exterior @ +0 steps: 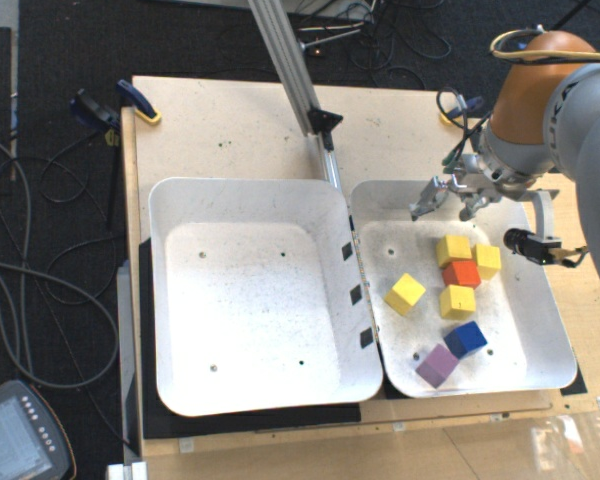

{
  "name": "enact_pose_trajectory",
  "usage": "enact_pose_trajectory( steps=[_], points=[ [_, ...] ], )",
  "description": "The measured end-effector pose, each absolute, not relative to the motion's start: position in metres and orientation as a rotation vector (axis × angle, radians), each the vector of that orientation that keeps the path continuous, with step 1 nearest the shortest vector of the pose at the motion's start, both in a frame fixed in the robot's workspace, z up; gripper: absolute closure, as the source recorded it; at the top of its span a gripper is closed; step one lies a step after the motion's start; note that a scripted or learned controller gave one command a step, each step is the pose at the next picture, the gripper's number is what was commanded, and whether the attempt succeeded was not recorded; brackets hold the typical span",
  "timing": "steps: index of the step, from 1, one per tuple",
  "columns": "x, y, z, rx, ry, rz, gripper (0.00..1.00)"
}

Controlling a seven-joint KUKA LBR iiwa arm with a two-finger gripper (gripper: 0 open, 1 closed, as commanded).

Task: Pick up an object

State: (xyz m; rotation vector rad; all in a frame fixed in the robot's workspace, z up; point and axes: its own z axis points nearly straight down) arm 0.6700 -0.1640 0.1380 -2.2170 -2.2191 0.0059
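The arm [555, 98], grey with an orange band, reached in from the right, its hand [446, 200] poised over the far edge of the right bin [540, 358]. The two fingers [426, 204] were spread apart, with nothing between them. All blocks lay in the right bin, nearer the camera than the hand and apart from it. A tight cluster comprised a yellow block [454, 249] at the far side, an orange-red block [461, 273] touching it on the near side, a second yellow block [488, 260] just beside these on the right, and a third yellow block [458, 301] immediately in front of the orange-red one. A fourth yellow block [406, 293] sat alone to the left, tilted corner-on. Toward the near rim, a blue block [466, 338] touched a purple block [438, 365]. The left bin [180, 218] stood beside the right bin on the pale surface [230, 118]. A metal bar [285, 53] slanted down from the top of the view toward the gap between the bins. A handheld pendant [15, 433] lay on the floor at lower left.
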Motion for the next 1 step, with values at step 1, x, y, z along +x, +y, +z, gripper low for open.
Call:
enact_pose_trajectory(
  steps=[1],
  points=[
    [0.669, -0.1628, 0.0922, -2.216, -2.221, 0.005, 0.0]
  ],
)
